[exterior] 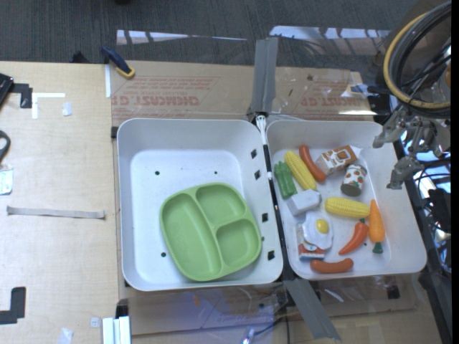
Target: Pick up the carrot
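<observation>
Looking down on the bench, we find the carrot point(376, 223) in the right bin point(409, 264), lying near that bin's right wall with its green top toward the front edge. Just left of it sits a yellow corn cob point(347, 207), and a red chili pepper point(353, 238) angles up almost against the carrot's lower half. A red sausage point(332, 266) lies further forward, well apart from it. The left bin point(136, 192) holds a green divided plate point(211, 231).

The gripper point(400, 153) hangs at the right bin's far right side, above the rim and clear of every toy; we cannot tell how its hand is set, and nothing is seen in it.

We judge the carrot to be a light, rigid plastic toy with a smooth, tapering body, so it may slip toward the thin end under squeeze. We would take it across the thicker orange middle, keeping away from the chili pepper and the bin wall.
</observation>
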`<act>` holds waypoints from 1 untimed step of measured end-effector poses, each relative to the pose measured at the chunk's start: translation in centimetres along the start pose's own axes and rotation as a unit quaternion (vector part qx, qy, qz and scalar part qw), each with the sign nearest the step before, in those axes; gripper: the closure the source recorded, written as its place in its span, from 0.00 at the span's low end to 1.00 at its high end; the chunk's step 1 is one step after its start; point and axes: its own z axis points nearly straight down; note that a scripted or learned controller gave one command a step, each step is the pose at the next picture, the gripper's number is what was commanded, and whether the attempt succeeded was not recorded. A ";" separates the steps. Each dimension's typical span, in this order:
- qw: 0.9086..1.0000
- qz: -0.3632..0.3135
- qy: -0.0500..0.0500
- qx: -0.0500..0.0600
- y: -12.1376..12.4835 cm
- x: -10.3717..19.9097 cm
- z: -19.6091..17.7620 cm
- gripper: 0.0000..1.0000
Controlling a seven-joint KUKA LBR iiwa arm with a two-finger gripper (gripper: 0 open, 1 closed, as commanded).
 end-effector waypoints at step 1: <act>0.999 0.033 0.001 0.000 -0.2 4.1 8.6 0.00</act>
